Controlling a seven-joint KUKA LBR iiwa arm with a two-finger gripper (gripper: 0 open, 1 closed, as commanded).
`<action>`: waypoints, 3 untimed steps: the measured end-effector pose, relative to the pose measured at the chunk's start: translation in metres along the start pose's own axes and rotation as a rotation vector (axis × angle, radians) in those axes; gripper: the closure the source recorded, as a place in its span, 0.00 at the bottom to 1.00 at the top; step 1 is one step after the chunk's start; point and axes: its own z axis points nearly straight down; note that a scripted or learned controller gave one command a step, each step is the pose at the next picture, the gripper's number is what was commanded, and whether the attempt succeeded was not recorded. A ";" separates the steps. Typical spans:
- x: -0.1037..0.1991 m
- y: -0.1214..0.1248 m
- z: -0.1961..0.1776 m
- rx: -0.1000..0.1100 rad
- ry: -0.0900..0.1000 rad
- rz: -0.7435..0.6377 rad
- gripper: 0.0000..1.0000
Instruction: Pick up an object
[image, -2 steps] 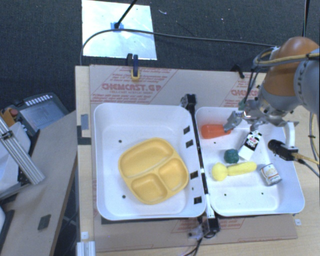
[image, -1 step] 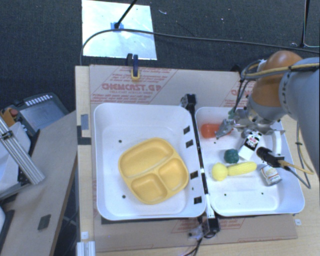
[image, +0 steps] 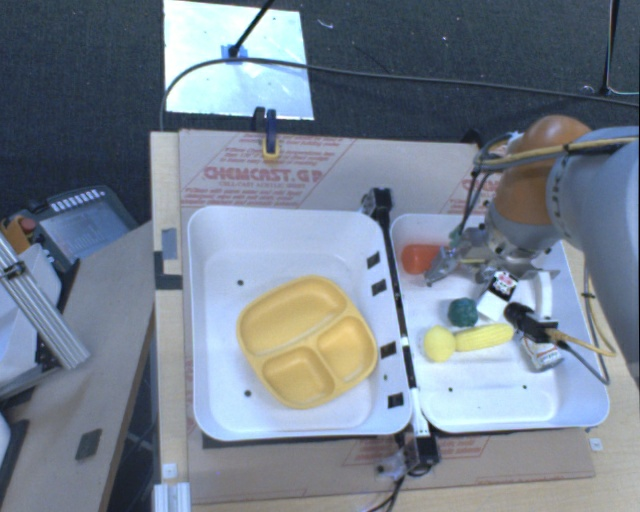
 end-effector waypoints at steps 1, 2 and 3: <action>0.000 0.002 -0.013 -0.005 0.000 -0.001 1.00; -0.006 0.008 -0.059 -0.008 -0.001 0.000 1.00; 0.003 0.014 -0.116 -0.010 -0.001 -0.002 1.00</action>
